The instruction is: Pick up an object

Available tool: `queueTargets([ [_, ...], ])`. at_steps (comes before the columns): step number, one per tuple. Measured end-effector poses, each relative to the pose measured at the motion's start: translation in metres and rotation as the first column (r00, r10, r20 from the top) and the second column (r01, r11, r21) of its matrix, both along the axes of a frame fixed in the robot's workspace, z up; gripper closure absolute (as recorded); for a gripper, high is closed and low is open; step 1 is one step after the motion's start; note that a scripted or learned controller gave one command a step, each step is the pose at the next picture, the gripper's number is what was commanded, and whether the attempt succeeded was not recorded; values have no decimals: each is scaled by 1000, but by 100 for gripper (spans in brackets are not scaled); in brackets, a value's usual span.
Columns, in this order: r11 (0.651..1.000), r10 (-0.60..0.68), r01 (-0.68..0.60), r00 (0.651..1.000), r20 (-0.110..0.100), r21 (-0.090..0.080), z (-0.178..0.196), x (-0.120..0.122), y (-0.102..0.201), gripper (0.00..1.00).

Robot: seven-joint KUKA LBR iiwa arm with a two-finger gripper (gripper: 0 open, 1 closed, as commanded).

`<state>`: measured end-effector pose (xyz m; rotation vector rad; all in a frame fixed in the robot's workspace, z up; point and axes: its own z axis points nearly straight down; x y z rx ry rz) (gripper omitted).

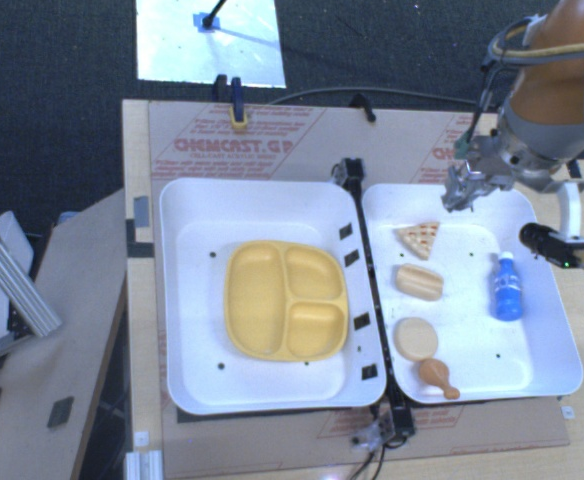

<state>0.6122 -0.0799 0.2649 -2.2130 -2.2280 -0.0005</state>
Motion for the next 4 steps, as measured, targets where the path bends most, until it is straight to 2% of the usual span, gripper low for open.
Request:
queueTargets([
  [1, 1000, 2, -2, 1000, -1, 1, -19, -22, 50, 100],
  [2, 1000, 0, 0, 1000, 0, 0, -14, -48, 96, 100],
  [3, 1000, 1, -1, 1000, 0, 0, -30, -66, 136, 100],
  [4, 1000, 1, -1, 1000, 0, 0, -41, -90, 190, 100],
])
